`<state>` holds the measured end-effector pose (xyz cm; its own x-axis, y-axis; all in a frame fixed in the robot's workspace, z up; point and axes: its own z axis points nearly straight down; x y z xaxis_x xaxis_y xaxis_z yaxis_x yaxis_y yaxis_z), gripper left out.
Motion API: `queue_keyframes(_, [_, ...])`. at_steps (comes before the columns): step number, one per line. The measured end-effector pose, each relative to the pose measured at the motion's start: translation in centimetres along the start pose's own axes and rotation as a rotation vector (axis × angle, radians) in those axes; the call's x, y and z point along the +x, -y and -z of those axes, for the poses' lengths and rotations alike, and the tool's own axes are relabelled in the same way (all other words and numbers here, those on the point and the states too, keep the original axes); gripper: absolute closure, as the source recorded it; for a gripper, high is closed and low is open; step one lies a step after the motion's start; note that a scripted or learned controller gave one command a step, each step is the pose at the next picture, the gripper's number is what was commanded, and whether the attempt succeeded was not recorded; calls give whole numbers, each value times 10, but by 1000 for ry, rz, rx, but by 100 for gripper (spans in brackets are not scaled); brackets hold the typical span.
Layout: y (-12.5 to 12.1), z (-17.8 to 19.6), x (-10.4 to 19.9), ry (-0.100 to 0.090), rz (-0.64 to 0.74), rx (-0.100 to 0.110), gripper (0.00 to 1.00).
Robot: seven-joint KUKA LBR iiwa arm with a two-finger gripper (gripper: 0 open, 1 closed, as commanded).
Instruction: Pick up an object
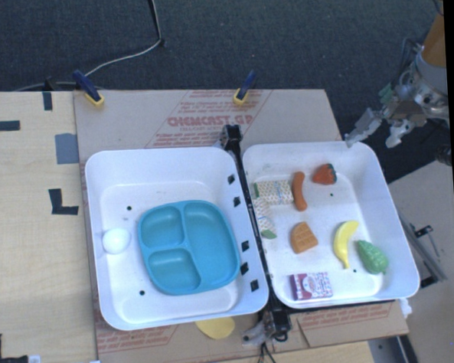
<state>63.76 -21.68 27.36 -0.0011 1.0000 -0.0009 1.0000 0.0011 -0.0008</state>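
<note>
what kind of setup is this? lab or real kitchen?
Most likely a robot lab test bench, not a kitchen: two white bins clamped onto cardboard, toy food such as a banana, and the arm's hand at the right bin's corner.

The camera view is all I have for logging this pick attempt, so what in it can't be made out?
- Tool: blurred and small at the upper right, beyond the right bin; its state is unclear.
- Arm: cut off by the right edge.
- Yellow object: partly hidden under the left bin rim.
- Small box: print too small to read.
</note>
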Motion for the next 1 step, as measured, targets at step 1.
queue_keyframes(1, [36, -99, 121, -3, 2, 3, 0])
